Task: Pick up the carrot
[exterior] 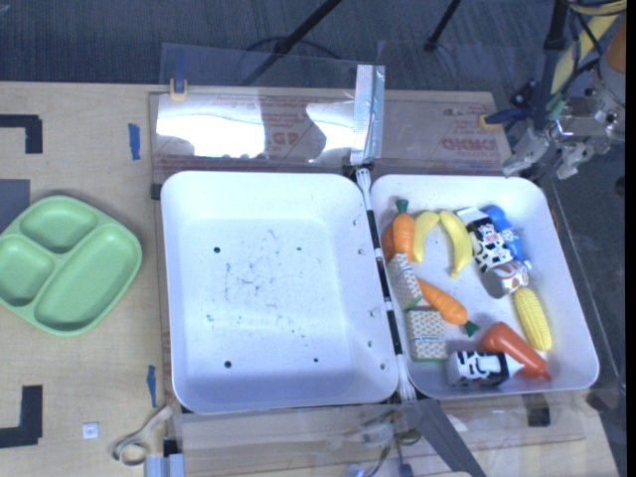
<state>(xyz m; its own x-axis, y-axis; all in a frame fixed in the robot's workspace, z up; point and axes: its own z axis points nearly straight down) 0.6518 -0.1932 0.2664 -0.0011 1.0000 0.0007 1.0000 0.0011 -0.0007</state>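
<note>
Gripper (545, 147) parked above the far right corner of the right bin (576, 296); whether it is spread or pressed together cannot be told, and nothing is seen in it.

Step in hand, as judged: approach, with no grasp begun. Several carrot-like pieces lie in the right bin: carrot (440, 302) mid-bin, slanted, between a wafer block (405, 278) and a corn cob (533, 317); a stubby orange one (401, 233) touching a banana (425, 235); a larger red-orange one (515, 346) near the front wall. Next move calls for travel inward, descent over the slanted carrot, and jaws across its narrow width, clear of the crowding neighbours. Left bin (268, 197) and green tray (65, 263) play no part.
</note>
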